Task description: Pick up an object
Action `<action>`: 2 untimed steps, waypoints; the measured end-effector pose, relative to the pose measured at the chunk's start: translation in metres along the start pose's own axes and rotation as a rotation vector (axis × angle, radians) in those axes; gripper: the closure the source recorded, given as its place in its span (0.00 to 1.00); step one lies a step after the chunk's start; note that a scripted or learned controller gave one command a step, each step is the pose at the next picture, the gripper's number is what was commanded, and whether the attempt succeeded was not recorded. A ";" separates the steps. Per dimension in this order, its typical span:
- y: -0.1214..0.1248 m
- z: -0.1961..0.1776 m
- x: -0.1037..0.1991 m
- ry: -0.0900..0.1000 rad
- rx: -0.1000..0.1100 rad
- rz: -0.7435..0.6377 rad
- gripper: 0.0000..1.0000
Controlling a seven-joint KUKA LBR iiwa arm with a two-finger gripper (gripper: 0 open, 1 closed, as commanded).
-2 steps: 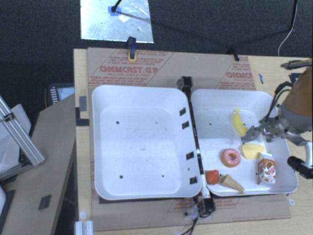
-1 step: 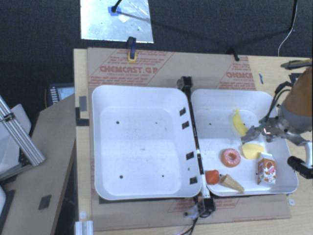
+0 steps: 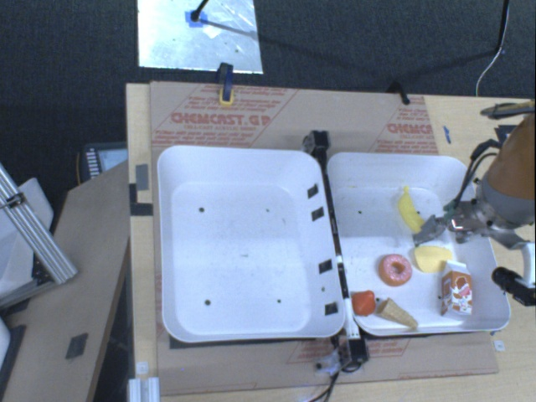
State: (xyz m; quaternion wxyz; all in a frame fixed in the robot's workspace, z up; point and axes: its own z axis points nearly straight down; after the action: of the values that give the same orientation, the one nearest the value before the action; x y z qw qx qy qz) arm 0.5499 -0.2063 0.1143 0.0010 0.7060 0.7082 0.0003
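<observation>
Your gripper (image 3: 429, 229) sits low over the right bin (image 3: 368, 174), coming in from the right edge under the grey arm (image 3: 511, 199) with its orange band. The dark fingers point left, but they are too small and blurred to read, so you cannot tell whether they stand apart or together. Nothing shows between them.

Just left and far of the tip lies a banana (image 3: 409, 210), a smooth curved yellow shape, its near end almost at the gripper. Just on the near side of the tip rests a pale yellow wedge (image 3: 430, 258), soft-edged and matte, close under the fingers; whether it touches them you cannot tell. To the left of the wedge lies a pink doughnut (image 3: 395, 269), a glossy ring. Near the bin's near-right corner a small carton (image 3: 456, 292), white with red print, lies beside the wedge. Along the near wall you have an ice-cream cone (image 3: 396, 312), tan and ribbed, pointing right, and a small red piece (image 3: 363, 302) by the wall next to the divider.

The things crowd the near right part of this bin, so room there is tight; the far left part of its floor is bare white plastic with rounded walls. The left bin (image 3: 243, 241) is the same shallow white tray, smooth, with a few dark dots on its floor. A black clipped seam (image 3: 328, 233) joins the two bins. Both rest on a brown cardboard sheet (image 3: 251, 115) with red lettering, on the bench, with dark carpet beyond the far edge.
</observation>
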 end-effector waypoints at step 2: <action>0.000 0.000 0.000 0.000 0.000 0.000 0.00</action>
State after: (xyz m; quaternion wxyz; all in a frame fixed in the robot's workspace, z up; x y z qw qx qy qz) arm 0.5499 -0.2063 0.1143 0.0010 0.7060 0.7082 0.0003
